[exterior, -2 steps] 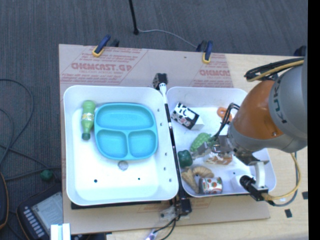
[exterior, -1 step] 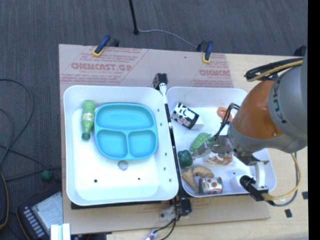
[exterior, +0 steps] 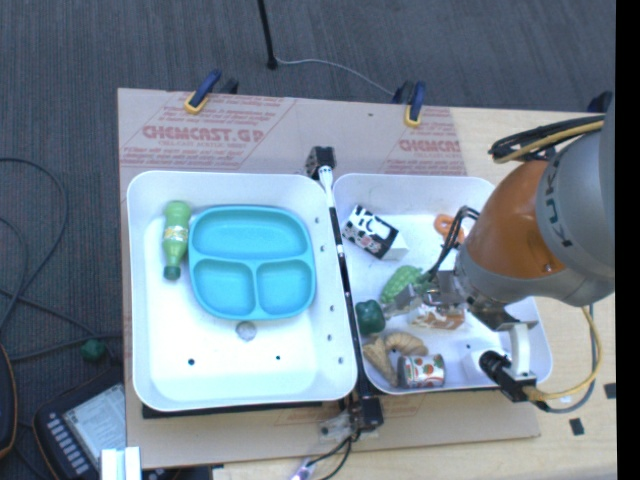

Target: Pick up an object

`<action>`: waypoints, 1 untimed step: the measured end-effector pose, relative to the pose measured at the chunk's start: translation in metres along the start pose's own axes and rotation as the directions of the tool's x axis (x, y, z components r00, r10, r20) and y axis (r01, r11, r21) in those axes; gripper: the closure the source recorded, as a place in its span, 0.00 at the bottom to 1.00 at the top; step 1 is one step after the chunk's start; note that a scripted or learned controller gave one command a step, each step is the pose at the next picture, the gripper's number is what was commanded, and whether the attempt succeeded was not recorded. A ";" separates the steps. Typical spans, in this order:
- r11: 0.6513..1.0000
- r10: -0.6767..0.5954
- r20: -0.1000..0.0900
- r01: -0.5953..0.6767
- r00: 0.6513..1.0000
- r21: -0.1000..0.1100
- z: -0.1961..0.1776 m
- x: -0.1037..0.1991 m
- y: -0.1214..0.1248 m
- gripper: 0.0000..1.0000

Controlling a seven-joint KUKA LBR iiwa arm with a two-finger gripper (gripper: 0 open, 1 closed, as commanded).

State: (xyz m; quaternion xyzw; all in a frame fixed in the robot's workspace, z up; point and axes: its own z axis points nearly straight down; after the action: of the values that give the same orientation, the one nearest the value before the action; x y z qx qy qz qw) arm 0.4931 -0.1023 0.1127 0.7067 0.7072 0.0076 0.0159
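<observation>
Grey carpet lies under a bench (exterior: 250, 133) sheeted in printed board, bearing two white bins. Right bin (exterior: 470, 185), contents: black-and-white carton (exterior: 371, 232) at the upper left; green leafy piece (exterior: 401, 284) at centre; dark green round item (exterior: 369, 316) by the left wall; tan pastry-like lumps (exterior: 394, 348) and small can (exterior: 424, 370) along the near edge. My pincer (exterior: 437, 296) sits low over the centre, just right of the leafy piece; jaw state I cannot tell, as my wrist hides it. Left bin (exterior: 150, 298), contents: blue divided tray (exterior: 252, 262), green bottle (exterior: 176, 238) beside it.
</observation>
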 end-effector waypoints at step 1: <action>1.000 0.000 0.000 0.000 1.000 0.000 0.000 0.000 0.000 0.00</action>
State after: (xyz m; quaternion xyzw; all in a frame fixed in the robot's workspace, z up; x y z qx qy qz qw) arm 0.4931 -0.1023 0.1127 0.7066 0.7074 0.0074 0.0161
